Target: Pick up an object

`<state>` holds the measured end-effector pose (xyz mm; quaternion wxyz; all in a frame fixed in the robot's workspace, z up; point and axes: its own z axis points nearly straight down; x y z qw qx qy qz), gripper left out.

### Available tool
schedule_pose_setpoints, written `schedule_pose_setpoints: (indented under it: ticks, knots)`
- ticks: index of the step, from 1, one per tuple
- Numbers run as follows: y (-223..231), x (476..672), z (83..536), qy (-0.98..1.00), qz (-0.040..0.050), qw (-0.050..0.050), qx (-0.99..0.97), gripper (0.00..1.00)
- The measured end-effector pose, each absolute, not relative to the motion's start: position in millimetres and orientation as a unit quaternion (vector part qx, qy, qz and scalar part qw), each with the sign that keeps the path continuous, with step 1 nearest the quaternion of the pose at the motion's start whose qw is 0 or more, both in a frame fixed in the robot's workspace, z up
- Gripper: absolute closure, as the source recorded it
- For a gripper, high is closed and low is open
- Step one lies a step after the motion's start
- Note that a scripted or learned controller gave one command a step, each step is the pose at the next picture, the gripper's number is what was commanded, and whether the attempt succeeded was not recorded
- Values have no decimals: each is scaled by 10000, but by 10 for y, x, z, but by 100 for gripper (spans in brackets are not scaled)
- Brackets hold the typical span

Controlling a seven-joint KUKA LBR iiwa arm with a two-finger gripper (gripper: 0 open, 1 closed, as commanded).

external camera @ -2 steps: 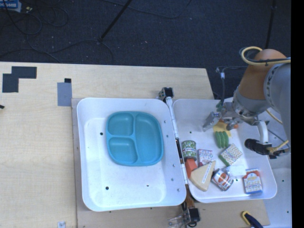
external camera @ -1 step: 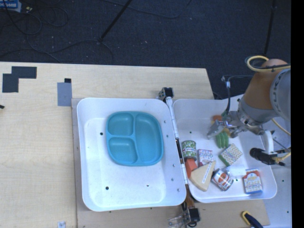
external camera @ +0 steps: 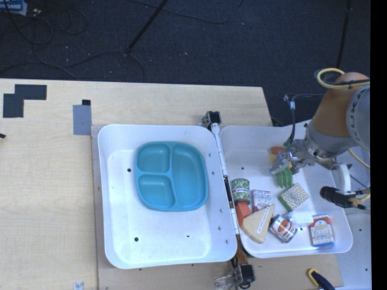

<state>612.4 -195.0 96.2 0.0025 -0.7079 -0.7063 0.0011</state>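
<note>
You have the pale wooden surface [external camera: 48, 186] carrying two shallow white bins; the left bin [external camera: 115, 222] holds a teal divided plastic plate [external camera: 171, 175]; the right bin [external camera: 254, 139] holds the clutter. The grey arm with its orange band [external camera: 338, 110] leans in from the right, its hand [external camera: 284, 161] low over the bin's upper middle, so you look to be at the approach-and-grasp step; whether the hand is released or clenched you cannot tell. Directly beneath it lies a small green ridged object [external camera: 284, 177], the likely target, just beside a pale green waffle-patterned square [external camera: 294, 196]; next you need a clean closure and a straight lift.
</note>
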Motion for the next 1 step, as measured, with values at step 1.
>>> schedule_pose_setpoints:
  ticks: [1]
  knots:
    - [-1362,6261,1720,-7076,5,9,-7067,100]
